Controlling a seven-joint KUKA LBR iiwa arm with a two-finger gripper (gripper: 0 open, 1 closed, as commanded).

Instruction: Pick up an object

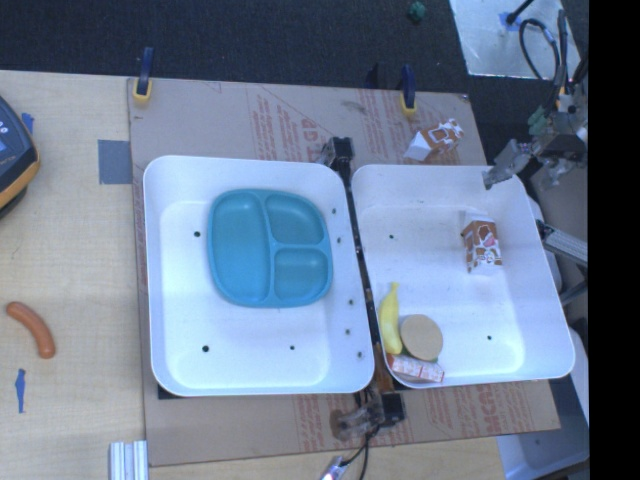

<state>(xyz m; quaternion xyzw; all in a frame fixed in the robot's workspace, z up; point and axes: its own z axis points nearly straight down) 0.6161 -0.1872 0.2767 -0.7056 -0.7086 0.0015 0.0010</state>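
The right bin (520,298) holds a small brown-and-white carton (481,244) lying near its far right side. A yellow banana (389,320), a round tan disc (421,337) and a flat pink-and-white packet (417,371) are bunched at its near left corner. A blue divided plate (270,247) lies in the left bin (180,318). My gripper (503,168) hangs at the far right corner of the right bin, just above its rim, up and to the right of the carton and apart from it. Nothing shows in its grasp.
A small brown-and-white packet (435,140) lies on the cardboard beyond the right bin. A sausage (30,328) rests on the bench far to the left. Cables and grey hardware (550,58) crowd the upper right. Two clamps (407,86) pin the cardboard's far edge.
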